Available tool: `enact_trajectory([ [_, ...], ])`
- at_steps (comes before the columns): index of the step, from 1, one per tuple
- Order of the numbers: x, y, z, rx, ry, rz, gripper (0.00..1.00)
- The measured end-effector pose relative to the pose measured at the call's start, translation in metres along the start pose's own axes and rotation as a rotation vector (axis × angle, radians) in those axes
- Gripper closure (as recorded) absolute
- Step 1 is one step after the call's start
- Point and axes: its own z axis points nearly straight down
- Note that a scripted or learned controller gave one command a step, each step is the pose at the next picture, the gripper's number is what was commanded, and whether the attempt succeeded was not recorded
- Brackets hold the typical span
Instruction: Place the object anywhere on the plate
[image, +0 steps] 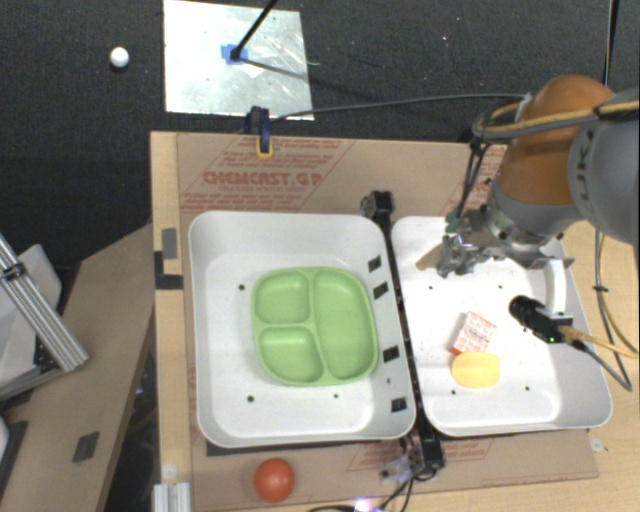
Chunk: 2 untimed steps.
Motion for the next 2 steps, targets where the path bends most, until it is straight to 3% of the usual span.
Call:
enact_trajectory([
  [2,0.094,0.017,-0.010,-0.001,0.001,0.000,1.00],
])
